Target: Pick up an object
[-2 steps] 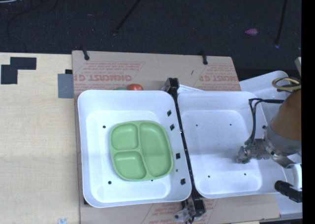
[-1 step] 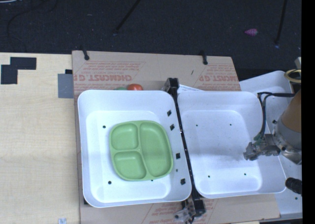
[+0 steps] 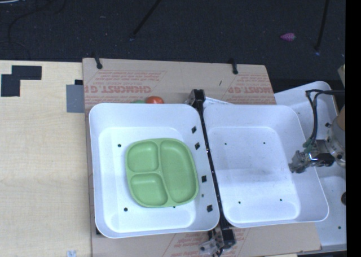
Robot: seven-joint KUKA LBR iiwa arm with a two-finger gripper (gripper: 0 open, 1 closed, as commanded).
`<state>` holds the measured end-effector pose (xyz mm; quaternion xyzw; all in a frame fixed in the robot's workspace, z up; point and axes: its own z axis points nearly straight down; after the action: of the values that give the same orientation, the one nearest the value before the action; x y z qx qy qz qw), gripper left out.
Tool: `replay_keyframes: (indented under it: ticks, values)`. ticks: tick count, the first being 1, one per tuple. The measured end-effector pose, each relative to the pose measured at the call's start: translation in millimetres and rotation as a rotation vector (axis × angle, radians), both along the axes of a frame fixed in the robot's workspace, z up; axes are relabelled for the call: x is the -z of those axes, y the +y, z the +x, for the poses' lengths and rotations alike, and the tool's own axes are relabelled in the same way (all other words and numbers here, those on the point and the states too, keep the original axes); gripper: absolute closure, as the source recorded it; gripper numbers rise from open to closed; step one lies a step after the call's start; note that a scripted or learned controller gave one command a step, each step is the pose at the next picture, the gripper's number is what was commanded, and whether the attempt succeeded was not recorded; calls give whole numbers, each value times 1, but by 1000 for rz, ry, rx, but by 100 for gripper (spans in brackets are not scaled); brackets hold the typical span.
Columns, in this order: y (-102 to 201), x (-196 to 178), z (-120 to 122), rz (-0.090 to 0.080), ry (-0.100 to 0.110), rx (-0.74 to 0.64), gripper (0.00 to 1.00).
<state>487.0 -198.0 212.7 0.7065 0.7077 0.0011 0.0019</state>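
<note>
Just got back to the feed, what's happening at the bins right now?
The gripper sits at the right edge of the right bin, low over its rim, with nothing seen between its fingers. The only object in the bins is a green divided plate, lying flat in the left bin. A small red and green item lies just behind that bin. The pick has not happened yet.
</note>
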Motion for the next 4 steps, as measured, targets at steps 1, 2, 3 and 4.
replay_keyframes:
  ticks: [1,2,3,4]
  values:
    - [-8,-45,-1,0,2,1,100]
    - [43,-40,0,3,7,-2,100]
    - [94,-44,18,4,6,-4,100]
    - [148,-49,31,3,7,-4,100]
